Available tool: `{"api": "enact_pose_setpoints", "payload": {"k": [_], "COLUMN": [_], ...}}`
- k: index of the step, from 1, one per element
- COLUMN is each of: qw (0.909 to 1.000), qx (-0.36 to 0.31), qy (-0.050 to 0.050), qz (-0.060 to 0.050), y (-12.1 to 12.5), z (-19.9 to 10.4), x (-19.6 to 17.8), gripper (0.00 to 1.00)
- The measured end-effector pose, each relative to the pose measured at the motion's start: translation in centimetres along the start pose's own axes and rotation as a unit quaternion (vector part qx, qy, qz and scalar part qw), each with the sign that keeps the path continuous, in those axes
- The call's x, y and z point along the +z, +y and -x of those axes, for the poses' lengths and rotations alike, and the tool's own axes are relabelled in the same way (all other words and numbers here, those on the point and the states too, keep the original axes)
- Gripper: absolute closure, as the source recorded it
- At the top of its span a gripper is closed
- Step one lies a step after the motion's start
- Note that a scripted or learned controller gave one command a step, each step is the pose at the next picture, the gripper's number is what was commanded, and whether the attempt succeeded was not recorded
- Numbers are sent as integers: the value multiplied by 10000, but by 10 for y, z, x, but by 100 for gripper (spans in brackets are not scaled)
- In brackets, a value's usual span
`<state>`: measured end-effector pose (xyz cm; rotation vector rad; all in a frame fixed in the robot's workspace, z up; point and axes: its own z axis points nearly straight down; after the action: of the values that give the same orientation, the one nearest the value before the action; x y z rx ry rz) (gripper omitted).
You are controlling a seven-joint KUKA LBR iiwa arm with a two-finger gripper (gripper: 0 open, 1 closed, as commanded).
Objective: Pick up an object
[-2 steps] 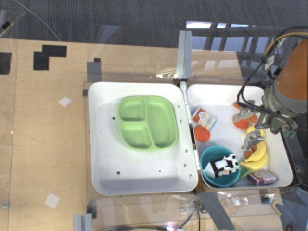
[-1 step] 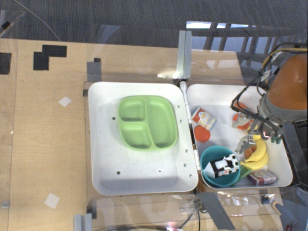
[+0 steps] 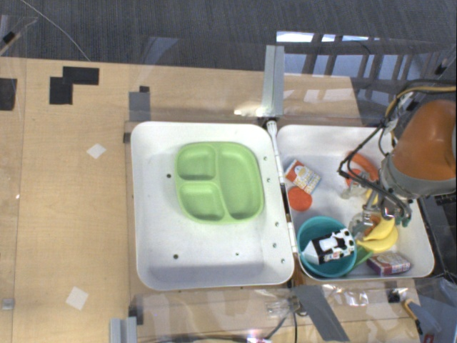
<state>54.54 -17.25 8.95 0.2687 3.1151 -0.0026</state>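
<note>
Your claw (image 3: 376, 216) hangs low over the right bin (image 3: 325, 138), under the grey wrist and the orange band of the arm (image 3: 428, 148), which comes in from the right side of the view. You cannot tell how wide the claw stands: the wrist and a tangle of cables cover most of it, and what shows is too small and cluttered to read. Nothing can be seen clamped in it. Just below the claw, and either touching it or nearly so, lies a yellow banana (image 3: 380, 237); the view does not settle whether there is contact. Left of and slightly below the claw sits a teal bowl (image 3: 314, 229) with a black-and-white toy (image 3: 333, 246) resting in it, the toy's right end just beside the banana. Below the claw, past the banana, a small purple and white box (image 3: 390, 264) lies near the bin's front edge. Above and a little left of the claw you see an orange object (image 3: 365, 167), partly hidden by cables. Further left sit a small white and orange packet (image 3: 303, 176) and a red round piece (image 3: 300, 201) just beneath it. Well away to the left, the left bin (image 3: 157, 213) carries a green divided plate (image 3: 217, 181).
</note>
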Motion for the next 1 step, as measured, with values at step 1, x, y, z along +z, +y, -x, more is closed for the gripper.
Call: {"api": "enact_pose_setpoints", "payload": {"k": [1], "qw": [10000], "qx": [35], "qy": [-2], "qz": [10], "y": [42], "z": [54], "x": [1], "gripper": [0]}}
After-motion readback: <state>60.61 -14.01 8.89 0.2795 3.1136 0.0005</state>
